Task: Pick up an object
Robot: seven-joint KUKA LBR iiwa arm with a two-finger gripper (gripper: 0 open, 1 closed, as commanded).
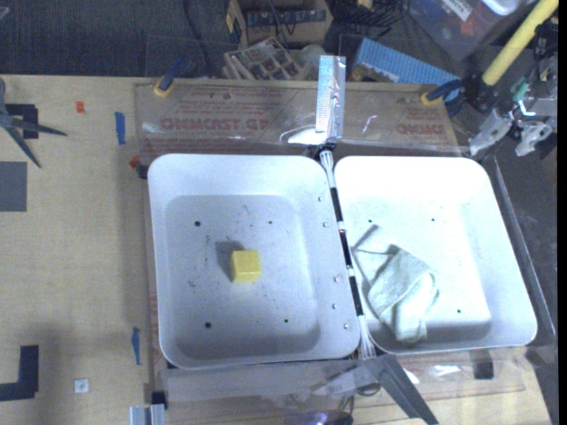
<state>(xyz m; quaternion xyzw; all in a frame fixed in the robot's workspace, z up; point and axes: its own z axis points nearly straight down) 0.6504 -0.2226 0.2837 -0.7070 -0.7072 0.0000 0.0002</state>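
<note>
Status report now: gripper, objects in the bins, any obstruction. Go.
Gripper up at far right, outside the bins, holding nothing seen. Yellow block alone in left bin. White cloth crumpled in right bin. Nothing blocking either.

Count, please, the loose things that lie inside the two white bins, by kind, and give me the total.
Yellow block, in the left bin: 1
White crumpled cloth, in the right bin: 1
Total: 2
</note>
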